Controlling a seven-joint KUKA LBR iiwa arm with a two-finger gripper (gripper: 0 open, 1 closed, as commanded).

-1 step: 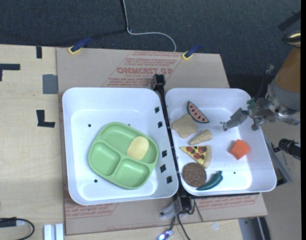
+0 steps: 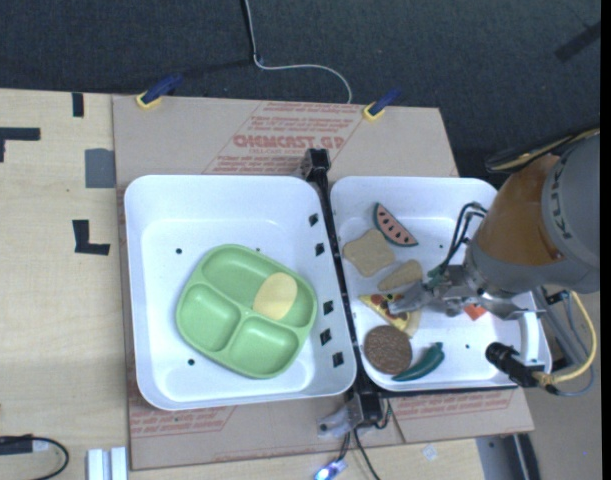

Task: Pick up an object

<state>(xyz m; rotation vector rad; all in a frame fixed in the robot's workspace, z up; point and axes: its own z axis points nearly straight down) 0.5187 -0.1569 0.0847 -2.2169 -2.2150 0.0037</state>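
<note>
Reaching into the right bin [image 2: 485, 368], the tool [image 2: 413, 298] is hovering just above the tan slice [image 2: 400, 276]; finger spread unclear.

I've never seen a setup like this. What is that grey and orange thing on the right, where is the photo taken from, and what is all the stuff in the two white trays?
The grey and orange thing is a robot arm, reaching in from the right. At its tip sits its end effector, the part meant for grasping.

The photo comes from one fixed camera above the bench, looking down at a slant.

Two shallow white bins sit side by side on cardboard. The left bin holds a green divided plate with a pale yellow piece in one compartment. The right bin holds toy food: a watermelon slice, two tan bread-like pieces, a round brown patty and a dark green pepper.

The end effector is low over that toy food, by the bread-like pieces. I can't tell whether it grips anything.
</note>
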